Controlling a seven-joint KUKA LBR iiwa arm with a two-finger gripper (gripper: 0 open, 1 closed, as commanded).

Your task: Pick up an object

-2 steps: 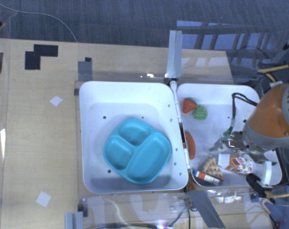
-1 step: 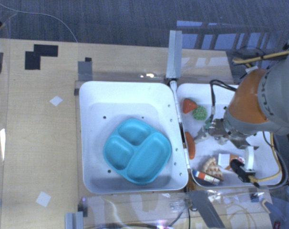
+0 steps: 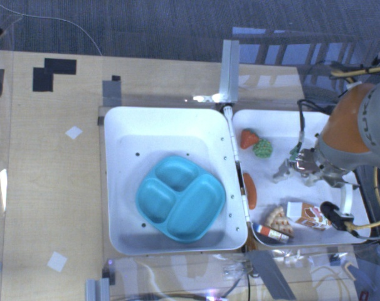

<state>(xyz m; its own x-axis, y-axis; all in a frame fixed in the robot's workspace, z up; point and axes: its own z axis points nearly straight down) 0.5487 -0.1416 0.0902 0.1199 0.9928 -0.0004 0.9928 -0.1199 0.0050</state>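
Both bins, left (image 3: pixel 121 168) & right (image 3: pixel 274 121): smooth white plastic, slight sheen. Blue divided plate (image 3: pixel 180 197): glossy moulded plastic. Bench (image 3: pixel 46 187): pale wood-look top, matt, w/ clear glossy sheet over it. Upright post (image 3: pixel 230 68) betw. bins: brushed metal. Floor (image 3: pixel 177 17) beyond: dark, rough carpet-like weave. Arm (image 3: pixel 359 127): smooth grey casing, satin orange band.

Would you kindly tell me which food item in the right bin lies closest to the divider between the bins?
The orange hot dog, lying lengthwise right beside the divider; the strawberry, broccoli and waffle sit further right.
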